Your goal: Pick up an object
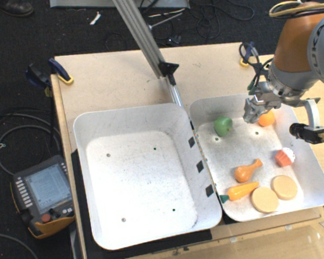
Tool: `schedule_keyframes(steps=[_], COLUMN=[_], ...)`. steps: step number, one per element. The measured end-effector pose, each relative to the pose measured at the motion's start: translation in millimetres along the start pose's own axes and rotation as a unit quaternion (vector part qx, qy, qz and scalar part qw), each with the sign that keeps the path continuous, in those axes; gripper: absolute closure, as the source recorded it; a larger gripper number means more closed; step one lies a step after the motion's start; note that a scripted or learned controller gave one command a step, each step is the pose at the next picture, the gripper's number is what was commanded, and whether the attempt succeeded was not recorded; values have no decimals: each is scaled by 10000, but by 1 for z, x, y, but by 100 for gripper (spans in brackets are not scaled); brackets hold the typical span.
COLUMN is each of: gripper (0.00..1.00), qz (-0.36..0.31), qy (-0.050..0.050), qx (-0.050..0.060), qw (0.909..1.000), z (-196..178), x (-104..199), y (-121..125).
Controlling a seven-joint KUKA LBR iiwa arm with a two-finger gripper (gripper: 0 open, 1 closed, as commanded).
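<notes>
We judge the current step to be the approach: the pincer [255, 110] sits low over the far end of the right bin [311, 195], and no object shows between its fingers. We cannot tell from this slanted view whether it is open or closed. The nearest candidate is the orange ball [266, 119], touching or just beside the pincer on its near right side. The green ball [223, 126] lies near, to its left. Well apart, toward the near rim, lie the orange gourd-shaped piece [247, 170], the carrot [241, 190], the two tan discs [275, 193] and the red-and-white piece [284, 157]. The next move calls for centring over the orange ball, then descending and closing.
</notes>
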State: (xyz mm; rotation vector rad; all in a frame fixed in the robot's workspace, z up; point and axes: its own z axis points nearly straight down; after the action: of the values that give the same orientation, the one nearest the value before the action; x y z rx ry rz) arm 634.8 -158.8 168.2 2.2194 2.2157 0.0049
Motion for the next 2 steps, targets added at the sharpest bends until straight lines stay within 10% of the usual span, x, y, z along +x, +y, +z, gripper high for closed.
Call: schedule_keyframes(steps=[2], gripper=[100], qz=[-21], qy=[2], qx=[9], qw=[10000], z=[-84], x=[5], y=[4])
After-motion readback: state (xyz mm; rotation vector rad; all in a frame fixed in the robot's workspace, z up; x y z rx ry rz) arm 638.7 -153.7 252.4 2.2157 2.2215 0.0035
